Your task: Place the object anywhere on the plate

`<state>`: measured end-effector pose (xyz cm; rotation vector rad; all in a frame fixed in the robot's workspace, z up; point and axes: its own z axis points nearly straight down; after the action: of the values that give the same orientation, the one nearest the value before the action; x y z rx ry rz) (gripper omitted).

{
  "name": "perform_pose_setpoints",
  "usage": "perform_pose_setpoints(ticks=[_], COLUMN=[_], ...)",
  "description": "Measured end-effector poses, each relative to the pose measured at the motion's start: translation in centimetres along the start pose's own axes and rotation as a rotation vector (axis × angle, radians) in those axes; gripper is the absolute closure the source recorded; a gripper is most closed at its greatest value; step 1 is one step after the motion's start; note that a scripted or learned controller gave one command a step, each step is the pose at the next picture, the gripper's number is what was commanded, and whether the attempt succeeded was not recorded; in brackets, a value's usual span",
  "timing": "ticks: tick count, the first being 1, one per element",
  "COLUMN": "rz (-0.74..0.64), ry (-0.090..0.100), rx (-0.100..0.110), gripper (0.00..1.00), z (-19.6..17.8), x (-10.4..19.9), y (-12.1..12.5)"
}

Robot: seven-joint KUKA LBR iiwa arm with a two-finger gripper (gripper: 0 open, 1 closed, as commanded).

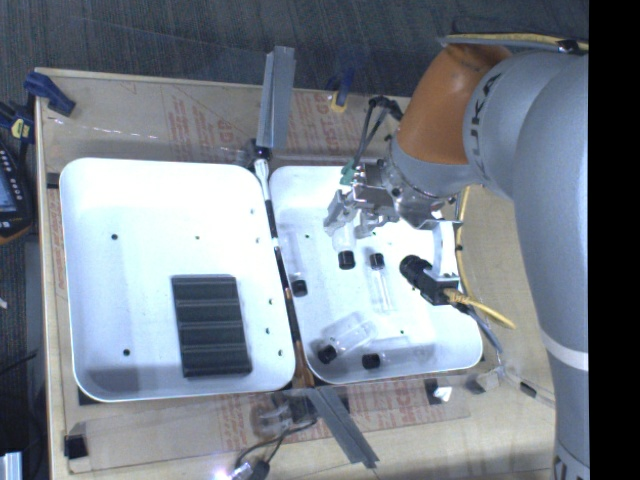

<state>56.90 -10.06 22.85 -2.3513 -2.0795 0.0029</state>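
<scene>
The plate point(210, 325) is a dark grey ribbed rectangle lying flat in the left bin point(120, 198), toward its front. Several clear plastic items with black caps lie in the right bin point(455, 353). One clear tube point(380, 286) lies near the middle, a capped piece point(346, 259) sits beside it, and two more clear items point(347, 332) point(398, 349) rest by the front wall. My gripper point(353, 214) hangs over the back of the right bin, just above the capped piece and the tube. It is far to the right of the plate.
A small dark and orange piece point(298, 288) lies against the right bin's left wall. The arm's black fitting point(420, 276) and yellow cable point(480, 311) hang over the bin's right side. A grey bar point(274, 98) stands behind the divider between the bins.
</scene>
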Motion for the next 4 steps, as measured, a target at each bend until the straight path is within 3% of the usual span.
perform_pose_setpoints(ticks=[1,2,3,4], rz=[-0.419,-0.424,-0.260,0.096], ry=[0.000,-0.001,-0.003,-0.002], rx=[0.003,-0.003,0.004,0.002], gripper=[1.00,1.00,1.00,1.00], z=[2.4,-5.0,7.4,2.0], x=[7.3,13.2,19.9,21.3], y=[-10.3,-6.8,-11.9,-6.9])
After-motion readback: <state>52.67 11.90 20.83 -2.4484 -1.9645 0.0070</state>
